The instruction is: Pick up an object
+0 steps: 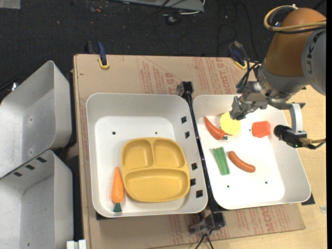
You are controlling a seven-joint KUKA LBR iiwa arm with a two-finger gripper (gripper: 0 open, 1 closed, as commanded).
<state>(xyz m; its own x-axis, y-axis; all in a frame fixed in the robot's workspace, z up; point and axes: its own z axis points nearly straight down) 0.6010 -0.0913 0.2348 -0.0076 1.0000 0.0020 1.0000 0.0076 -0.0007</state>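
Gripper (239, 109) hangs low in the right bin (290, 188), at its far left, right over the far edge of a yellow disc (231, 124); whether it is clenched or released I cannot tell. Disc lies just near of it, touching a red chili (213, 128) to its left. Red block (261, 129) sits right; green stick (221, 161) and sausage (241, 161) lie nearer. Left bin (98, 113) holds a tray (155, 170) and carrot (118, 187).

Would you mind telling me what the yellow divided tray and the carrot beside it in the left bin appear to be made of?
The yellow divided tray looks like moulded plastic with a matte finish: uniform colour, rounded compartment walls, soft sheen. The carrot seems to be toy plastic or rubber, given its smooth, even orange body and solid green tip; the view cannot tell which.
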